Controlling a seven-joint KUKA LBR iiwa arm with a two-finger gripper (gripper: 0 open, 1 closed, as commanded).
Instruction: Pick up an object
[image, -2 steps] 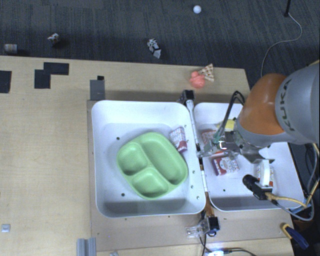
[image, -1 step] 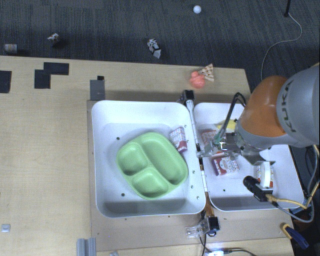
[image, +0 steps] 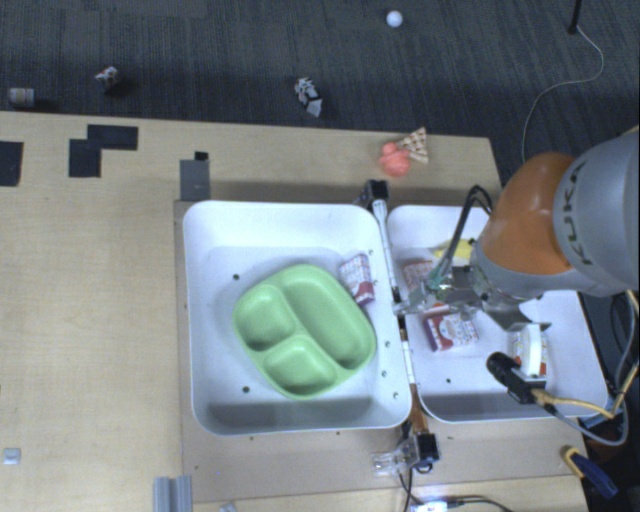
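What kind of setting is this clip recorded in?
Most likely a robotics lab set up for bin picking: a KUKA arm reaches over two white bins on a wooden bench, with loose cables and stray bits on dark carpet.

Glossy green plastic tray (image: 304, 328), smooth white plastic bins (image: 215, 300), matt pale wood bench (image: 90, 330)

Two bins sit side by side on the table (image: 90, 330). The left bin (image: 215, 240) holds a divided tray (image: 303, 328) at its centre, with a small packet (image: 357, 277) against its right wall. The right bin (image: 575, 335) holds a packet (image: 447, 328) near its left side, below the claw (image: 440, 290).
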